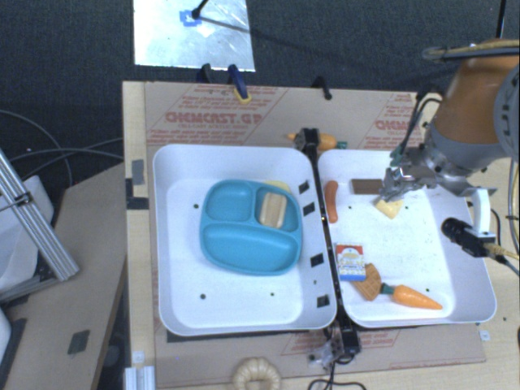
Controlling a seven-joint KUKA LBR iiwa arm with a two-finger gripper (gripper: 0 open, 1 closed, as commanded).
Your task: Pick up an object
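Note:
My gripper [395, 187] hangs low over the back of the right bin [479, 299], reaching in from the right. Its tip is just above and touching or nearly touching a pale yellow cheese wedge [389, 209] that lies on the bin floor. Left of it lie a brown flat bar [365, 187] and a red-orange sausage [331, 201]. Nearer the front are a red and white small box [350, 261], a tan waffle piece [370, 283] and an orange carrot [417, 298].
The left bin [175, 283] holds a blue divided plate [244, 242] with a tan bread slice [272, 210] in its back right compartment. A black cylindrical part [463, 236] sticks in over the right bin's right side. A yellow item [326, 142] sits behind the bins.

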